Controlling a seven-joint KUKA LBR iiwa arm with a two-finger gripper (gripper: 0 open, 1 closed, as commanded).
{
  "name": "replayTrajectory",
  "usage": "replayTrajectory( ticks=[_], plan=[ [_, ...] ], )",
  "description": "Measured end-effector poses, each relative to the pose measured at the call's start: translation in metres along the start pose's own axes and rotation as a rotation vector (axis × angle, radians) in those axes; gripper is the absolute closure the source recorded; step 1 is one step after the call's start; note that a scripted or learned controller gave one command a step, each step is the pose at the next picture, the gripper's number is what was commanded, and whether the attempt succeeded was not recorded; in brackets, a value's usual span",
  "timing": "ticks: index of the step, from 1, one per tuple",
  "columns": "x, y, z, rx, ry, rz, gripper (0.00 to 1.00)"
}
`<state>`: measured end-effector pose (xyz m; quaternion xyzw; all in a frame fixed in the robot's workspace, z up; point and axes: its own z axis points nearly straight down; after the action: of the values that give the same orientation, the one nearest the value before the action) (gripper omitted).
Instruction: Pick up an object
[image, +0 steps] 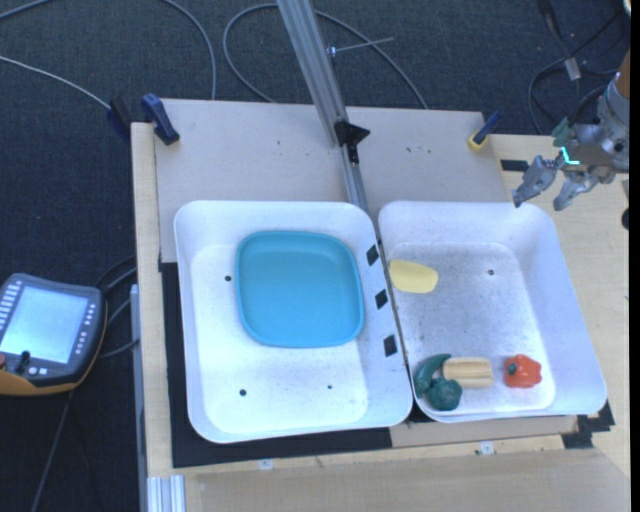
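Camera view showed the gripper (548, 190) spread wide and holding nothing, above the right bin's (560, 255) far corner; 4 objects lay nearer, toward the front wall.

A robotics lab/test cell is indicated: a plywood bench (260, 140) is fitted w/ two white bins (200, 300), clamped by blue clamps (160, 117); an aluminium pole (318, 70) is mounted at the back. Loose cables (200, 40) are run over dark carpet, and a teach pendant (45, 330) is laid at left.
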<state>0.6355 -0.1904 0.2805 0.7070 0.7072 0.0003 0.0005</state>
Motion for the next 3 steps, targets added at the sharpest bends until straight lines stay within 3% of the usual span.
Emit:
replayTrajectory(
  ticks=[1, 3],
  plan=[
    [0.000, 0.000, 0.000, 0.000, 0.000, 0.000, 0.00],
    [0.005, -0.001, 0.113, 0.005, 0.001, 0.000, 0.00]
  ],
)
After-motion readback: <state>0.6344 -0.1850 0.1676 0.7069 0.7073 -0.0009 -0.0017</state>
